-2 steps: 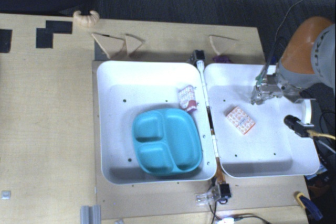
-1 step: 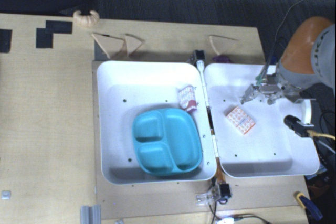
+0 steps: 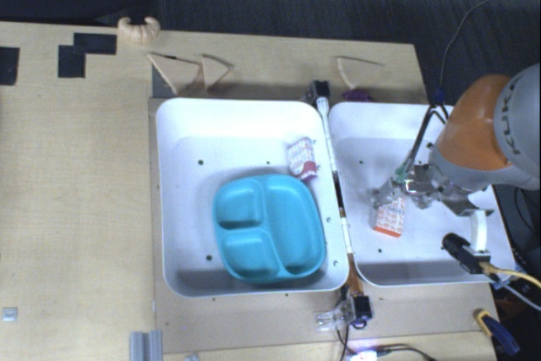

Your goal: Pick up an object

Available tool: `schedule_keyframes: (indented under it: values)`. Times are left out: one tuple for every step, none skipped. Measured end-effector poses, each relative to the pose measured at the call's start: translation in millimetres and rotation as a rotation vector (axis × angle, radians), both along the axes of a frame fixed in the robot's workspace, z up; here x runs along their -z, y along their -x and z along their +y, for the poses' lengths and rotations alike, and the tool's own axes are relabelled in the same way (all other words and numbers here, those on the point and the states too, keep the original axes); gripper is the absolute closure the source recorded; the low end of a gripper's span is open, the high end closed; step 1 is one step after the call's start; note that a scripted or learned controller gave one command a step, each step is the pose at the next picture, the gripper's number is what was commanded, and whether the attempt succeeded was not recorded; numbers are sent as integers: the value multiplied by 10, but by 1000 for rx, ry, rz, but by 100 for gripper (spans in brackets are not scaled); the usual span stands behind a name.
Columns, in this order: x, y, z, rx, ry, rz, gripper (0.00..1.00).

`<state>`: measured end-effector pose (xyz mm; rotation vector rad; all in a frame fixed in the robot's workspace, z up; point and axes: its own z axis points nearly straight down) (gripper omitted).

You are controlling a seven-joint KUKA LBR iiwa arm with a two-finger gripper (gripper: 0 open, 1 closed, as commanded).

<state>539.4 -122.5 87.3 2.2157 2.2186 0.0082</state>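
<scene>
Orange-banded and grey, the arm (image 3: 482, 139) is reaching in from the right over the right bin (image 3: 363, 131), and its gripper (image 3: 404, 188) is hanging just above a small orange-and-white packet (image 3: 390, 218) lying on the bin floor. Whether it is gripping anything I cannot tell — the packet's top edge is meeting the metal there, but a blur is hiding the contact. In the left bin (image 3: 182, 182) a blue divided tray (image 3: 269, 226) is sitting beside a small red-and-white wrapper (image 3: 302, 156). The risk, as I judge it: the packet is lying flat and thin, so a pinch may be catching only a corner — it could slide or drop on lifting.
</scene>
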Motion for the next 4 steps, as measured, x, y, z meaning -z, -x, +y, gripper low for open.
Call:
schedule_keyframes:
  values:
    - [-113,-20,-2,-1,2,-7,100]
    - [-976,514,493,-3,-1,4,100]
    - [-973,-173,793,-3,-1,5,100]
    - [-1198,84,951,-5,-2,6,100]
